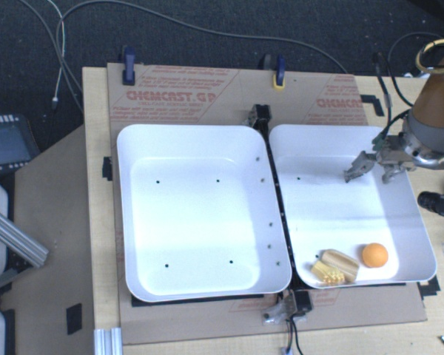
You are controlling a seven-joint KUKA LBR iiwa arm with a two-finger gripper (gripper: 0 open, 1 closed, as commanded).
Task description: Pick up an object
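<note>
Jaws (374,167) spread apart, gripping nothing, hovering at 1 o'clock of right bin (311,198); orange ball (375,255) at 5 o'clock of same bin, just beside tan block (340,259) and yellow corn piece (328,273); left bin (200,143) alongside on tabletop (103,124)

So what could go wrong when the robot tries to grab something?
The orange ball is round, so it may roll away from the gripper. The tan block and yellow corn-like piece touch each other and lie near the right bin's front rim, so the fingers might bump the rim or catch both.
</note>
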